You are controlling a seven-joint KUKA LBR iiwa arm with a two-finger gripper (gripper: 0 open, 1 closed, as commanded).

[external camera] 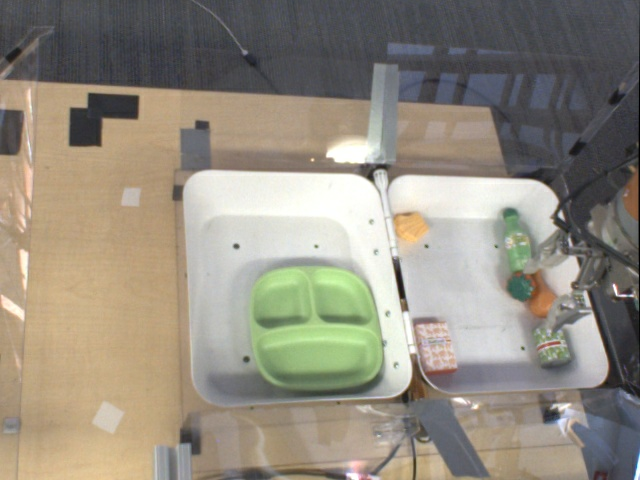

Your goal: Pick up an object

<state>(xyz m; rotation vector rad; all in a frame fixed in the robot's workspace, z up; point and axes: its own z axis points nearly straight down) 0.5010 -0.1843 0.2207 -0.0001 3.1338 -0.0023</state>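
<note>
Gripper (572, 280): at the right edge of the right bin, reaching in from the right; metal fingers spread apart, one near the bottle's side, the other just above the small can; nothing seen between them.
Arm (615, 230): grey, with a sliver of orange at the far right edge; cables running across it.
Right bin (470, 338): white, shallow, holding six small items.
Green bottle (515, 243): lying near the right wall, cap end toward the far side, just left of the upper finger.
Dark green round piece (520, 288): touching the bottle's near end.
Orange piece (541, 301): just beside the dark green piece, on its right, close to the fingers.
Small can (552, 348): green and white with a red pattern, near the right front corner, just below the lower finger.
Pink box (435, 345): patterned, resting at the front left of the right bin, near the divider.
Yellow-orange item (410, 227): at the far left corner of the right bin, well apart from the gripper.
Left bin (215, 218): white, beside the right bin, walls touching.
Green divided plate (316, 326): three compartments, lying in the front half of the left bin.
Bench (90, 298): pale wood, with black squares at the far left.
</note>
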